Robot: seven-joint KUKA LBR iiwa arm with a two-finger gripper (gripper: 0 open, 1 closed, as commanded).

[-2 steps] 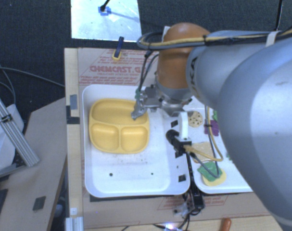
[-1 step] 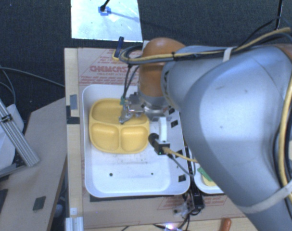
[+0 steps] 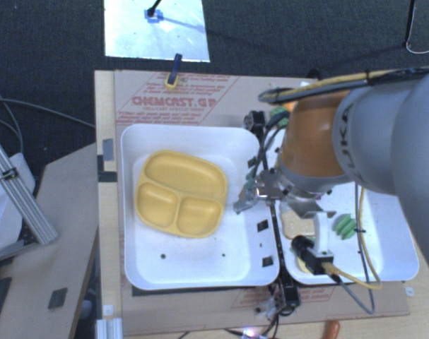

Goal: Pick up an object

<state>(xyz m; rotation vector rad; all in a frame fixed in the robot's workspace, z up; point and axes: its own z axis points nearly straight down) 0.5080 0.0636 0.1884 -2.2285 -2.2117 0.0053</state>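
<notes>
A yellow compartment plate (image 3: pixel 180 193) lies in the left white bin (image 3: pixel 193 274), toward its left half. In the right bin (image 3: pixel 401 263), a green object (image 3: pixel 345 226) and a flat tan object (image 3: pixel 297 224) lie close under the arm. My gripper (image 3: pixel 244 202) hangs below the grey and orange wrist (image 3: pixel 309 147), over the left bin's right side and just right of the plate. Nothing shows in its grasp from here. The arm covers much of the right bin.
The bins sit side by side on a cardboard sheet (image 3: pixel 179 101) with red print. A small blue and yellow item (image 3: pixel 174 71) lies at its far edge. Aluminium framing (image 3: pixel 20 189) stands at the left. Two small dark marks (image 3: pixel 263 242) dot the left bin near the divide.
</notes>
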